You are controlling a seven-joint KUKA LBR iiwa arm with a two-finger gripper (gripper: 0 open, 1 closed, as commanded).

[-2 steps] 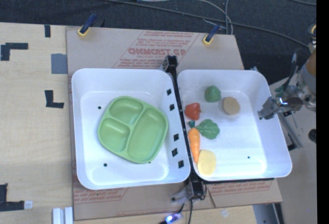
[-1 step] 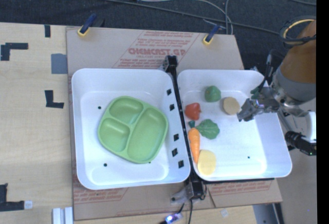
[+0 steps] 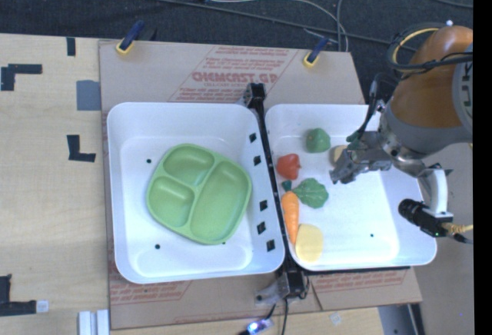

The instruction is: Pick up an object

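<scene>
The right bin (image 3: pixel 384 237) holds several toy foods: a green broccoli-like piece (image 3: pixel 317 140), a red piece (image 3: pixel 288 165), a leafy green piece (image 3: pixel 311 193), an orange carrot (image 3: pixel 290 217) and a pale yellow piece (image 3: pixel 309 242). A small yellowish object (image 3: pixel 337 154) lies partly hidden beside my gripper (image 3: pixel 344 170). The gripper hangs low over the bin's middle, just right of the leafy green piece, with the arm (image 3: pixel 427 95) reaching in from the right.
The left bin (image 3: pixel 127 172) holds a green divided plate (image 3: pixel 200 192). A black divider (image 3: pixel 264 164) runs between the bins. Cables cross the dark floor behind the bench, and two clamps (image 3: pixel 129 37) hold the cardboard.
</scene>
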